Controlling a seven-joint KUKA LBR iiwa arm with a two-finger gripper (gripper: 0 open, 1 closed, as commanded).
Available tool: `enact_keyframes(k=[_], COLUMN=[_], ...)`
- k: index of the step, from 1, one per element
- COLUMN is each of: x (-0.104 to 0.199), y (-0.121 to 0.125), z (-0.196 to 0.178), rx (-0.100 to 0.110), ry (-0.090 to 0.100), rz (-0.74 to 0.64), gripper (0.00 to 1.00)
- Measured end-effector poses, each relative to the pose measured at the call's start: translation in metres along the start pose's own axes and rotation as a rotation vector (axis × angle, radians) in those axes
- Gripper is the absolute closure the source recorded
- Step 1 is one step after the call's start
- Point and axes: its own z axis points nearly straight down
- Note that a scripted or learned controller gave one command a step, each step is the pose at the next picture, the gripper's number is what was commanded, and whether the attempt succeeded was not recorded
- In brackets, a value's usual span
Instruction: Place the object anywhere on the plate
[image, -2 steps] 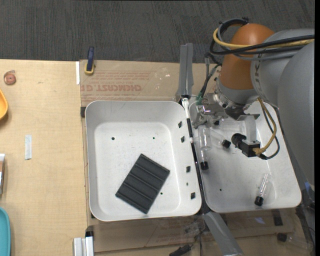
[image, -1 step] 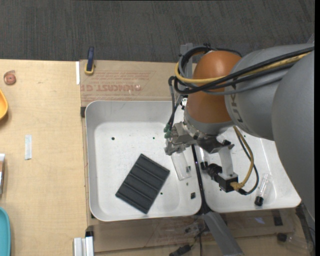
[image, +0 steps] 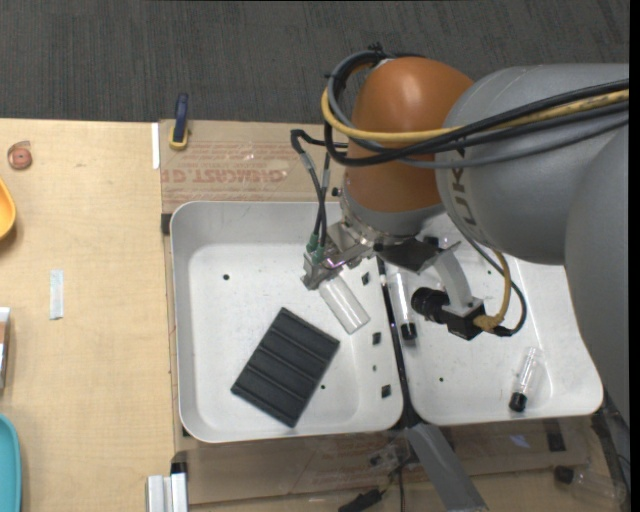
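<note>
Arm over the bins' shared wall.
Grey arm (image: 520, 150) reaches in, gripper (image: 345, 300) lowered near the left white bin's (image: 200, 300) right edge, above-right of the black ribbed rectangular plate (image: 286, 365).

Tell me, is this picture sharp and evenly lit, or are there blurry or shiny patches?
In the camera view, the light is soft and even; the black ridged plate in the left bin looks crisp and casts only a faint shadow. The orange band on the arm, close to the lens, carries a mild sheen and looks slightly soft. The clear tube in the right bin glints a little.
</note>
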Motion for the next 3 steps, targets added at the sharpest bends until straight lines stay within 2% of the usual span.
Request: enact_keyframes(k=[1,2,3], x=[-0.027,-0.071,-0.105], y=[-0.058,-0.037,0.044], z=[-0.102,-0.195,-0.194], rx=[-0.002,-0.004,-0.004], ry=[-0.001,-0.002,-0.002], rz=[-0.319,-0.634,-1.082], gripper=[1.0,1.0,1.0])
